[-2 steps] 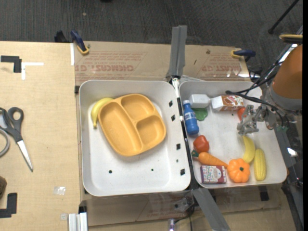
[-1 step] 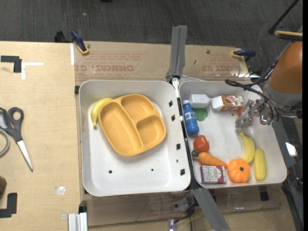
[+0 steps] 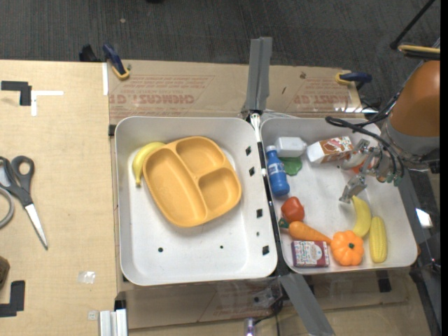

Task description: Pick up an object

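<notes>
The bench (image 3: 56,187) runs out of sight at the left and bottom, cutting off the scissors (image 3: 24,194) lying on it. On it sit two bins: the left bin (image 3: 189,261) holds a big orange divided plate (image 3: 192,180), which covers most of a banana (image 3: 143,158) tucked under its upper left rim. The right bin (image 3: 322,187) is crowded. The arm (image 3: 418,110) comes in from the right, cut off by the edge, and its gripper (image 3: 355,187) hangs over the bin's right half, just above a small yellow banana (image 3: 362,215). Whether its fingers are spread or closed I cannot tell; cables clutter the wrist. Beside that banana lies a corn cob (image 3: 378,239), and a small pumpkin (image 3: 348,248) touches a carrot (image 3: 308,231). A purple packet (image 3: 310,254), its label unreadable, lies by the front wall. A blue bottle (image 3: 276,172), a red pepper (image 3: 292,208), a white block (image 3: 290,146) and a small carton (image 3: 332,149) fill the rest.
</notes>
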